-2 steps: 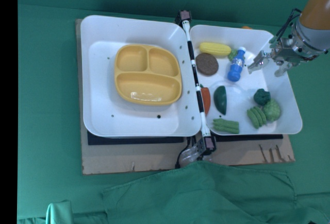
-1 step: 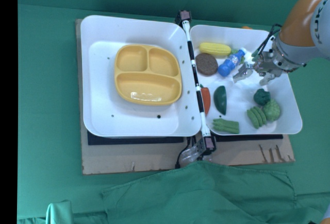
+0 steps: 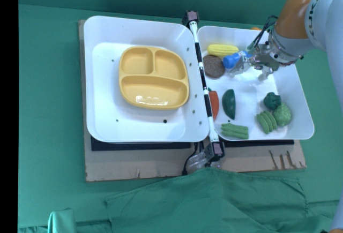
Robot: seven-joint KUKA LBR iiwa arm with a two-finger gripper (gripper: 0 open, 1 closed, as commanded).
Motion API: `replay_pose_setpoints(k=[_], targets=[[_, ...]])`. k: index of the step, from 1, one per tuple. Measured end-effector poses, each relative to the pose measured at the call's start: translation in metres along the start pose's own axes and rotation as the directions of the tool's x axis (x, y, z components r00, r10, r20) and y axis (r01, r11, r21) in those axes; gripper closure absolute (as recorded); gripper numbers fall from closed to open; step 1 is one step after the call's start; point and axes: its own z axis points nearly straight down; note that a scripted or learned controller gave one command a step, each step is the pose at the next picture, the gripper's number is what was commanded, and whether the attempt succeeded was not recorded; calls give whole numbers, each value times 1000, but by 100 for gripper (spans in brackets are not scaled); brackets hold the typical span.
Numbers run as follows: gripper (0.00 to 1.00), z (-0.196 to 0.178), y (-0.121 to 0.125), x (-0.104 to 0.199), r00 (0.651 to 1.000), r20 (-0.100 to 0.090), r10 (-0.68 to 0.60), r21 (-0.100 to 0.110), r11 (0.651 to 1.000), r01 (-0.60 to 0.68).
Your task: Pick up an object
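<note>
The pincer (image 3: 247,61) sits low over the far half of the right bin (image 3: 300,99), with a small blue object (image 3: 231,60) at its tip. Whether that blue piece is actually gripped or merely touched I cannot tell, and the view does not show if the pincer is released or clenched. So the pick looks to be at the grasp stage at best: nothing is clearly lifted, and the raise is not yet done.

The blue object lies near the bin's far left corner, just beside a yellow corn cob (image 3: 222,50) toward the far edge and a brown round patty (image 3: 214,66) on its left. Both crowd it and could be nudged or caught in a closing grip.

Further toward the near edge lie an orange carrot (image 3: 214,104) against the left wall, a dark green leaf-shaped piece (image 3: 229,103), a green bean bundle (image 3: 235,130), and near the right wall a broccoli (image 3: 272,100), pea pods (image 3: 266,121) and a pale green round vegetable (image 3: 282,114), all well apart from the pincer.

The left bin (image 3: 107,119) holds a yellow divided plate (image 3: 154,77). A green cloth (image 3: 214,200) drapes the counter's near edge.
</note>
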Motion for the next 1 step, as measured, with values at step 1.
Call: replay_pose_setpoints(k=[1], targets=[[0,-1,-14,5,1000,0,4,-4,1000,-4]])
